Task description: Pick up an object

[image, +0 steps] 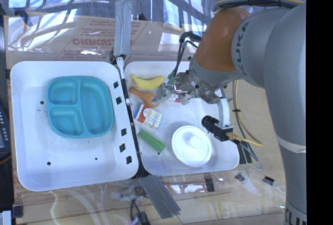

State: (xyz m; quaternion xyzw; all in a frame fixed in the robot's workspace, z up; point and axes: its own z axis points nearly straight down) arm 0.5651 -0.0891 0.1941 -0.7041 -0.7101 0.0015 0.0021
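Arm [260,42]: grey with orange band, reaching in from the right over the right bin
Gripper [167,91]: low at the upper middle of the right bin, beside the banana's right end and just above the carrot
Jaws: state cannot be told, hidden among wrist metal and clutter
Right bin [229,159]: white, shallow, bearing all the small things
Banana [147,82]: yellow, lying near the bin's upper left, close to the gripper
Carrot [144,96]: orange, lying slantwise just below the banana
Small carton [151,117]: white with red and yellow print, below the carrot
Green block [151,141]: long, lying slantwise near the bin's left wall, below the carton
White round lid [191,145]: bowl-like, at the bin's lower middle, right of the green block
Left bin [26,156]: white, holding the tray
Divided tray [80,105]: teal, three compartments, in the bin's upper middle
Bench [78,37]: brown cardboard showing behind both bins
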